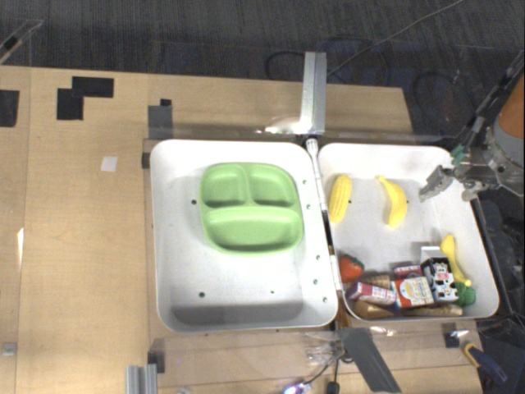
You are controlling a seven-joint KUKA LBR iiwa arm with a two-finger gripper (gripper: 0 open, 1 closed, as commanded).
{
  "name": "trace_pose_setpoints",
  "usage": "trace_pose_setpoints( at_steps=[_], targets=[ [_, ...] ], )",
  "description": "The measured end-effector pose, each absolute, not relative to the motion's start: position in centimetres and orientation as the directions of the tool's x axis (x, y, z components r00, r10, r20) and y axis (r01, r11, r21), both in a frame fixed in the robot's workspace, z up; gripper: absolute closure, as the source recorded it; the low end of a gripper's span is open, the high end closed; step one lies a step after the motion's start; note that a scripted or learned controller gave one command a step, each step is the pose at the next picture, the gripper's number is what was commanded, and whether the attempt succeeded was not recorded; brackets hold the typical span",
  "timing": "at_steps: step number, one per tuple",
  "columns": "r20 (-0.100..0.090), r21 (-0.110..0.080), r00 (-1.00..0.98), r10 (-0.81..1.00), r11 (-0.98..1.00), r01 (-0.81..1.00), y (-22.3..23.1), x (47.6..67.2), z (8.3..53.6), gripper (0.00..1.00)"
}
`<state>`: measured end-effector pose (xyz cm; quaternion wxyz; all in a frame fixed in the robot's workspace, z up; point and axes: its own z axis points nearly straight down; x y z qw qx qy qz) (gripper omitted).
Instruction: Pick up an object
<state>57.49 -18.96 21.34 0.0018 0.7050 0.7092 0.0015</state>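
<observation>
You've got the gripper (449,177) sitting over the upper right corner of the right bin (361,153), coming in from the side. You can't really tell how its jaws stand from this angle, too small and dark, and nothing visible is caught in it.

Taking that right bin as your landmark: the corn cob (340,197) lies near its left wall, toward the far end. The banana (394,201) is about mid-bin, well apart from the gripper. A second, smaller banana (453,258) is along the right wall, lower down. Along the near edge you've got a jumble: a red fruit or veg (351,267), some snack packets (404,290) piled touching each other, can't make out what exactly.

Just beside it, the left bin (172,245) holds a green divided plate (249,206).
</observation>
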Motion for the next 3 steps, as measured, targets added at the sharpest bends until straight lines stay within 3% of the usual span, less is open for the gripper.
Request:
trace_pose_setpoints(
  at_steps=[1, 2, 3],
  targets=[
    [-0.004, 0.012, -0.156, 0.988, 0.156, 0.988, -15.8, 62.8, 8.9, 0.0],
    [-0.004, 0.019, -0.159, 0.987, 0.159, 0.987, -15.6, 63.1, 10.3, 1.0],
    [-0.001, 0.008, -0.01, 1.0, 0.01, 1.0, -13.9, 67.1, 18.6, 1.0]
  ],
)
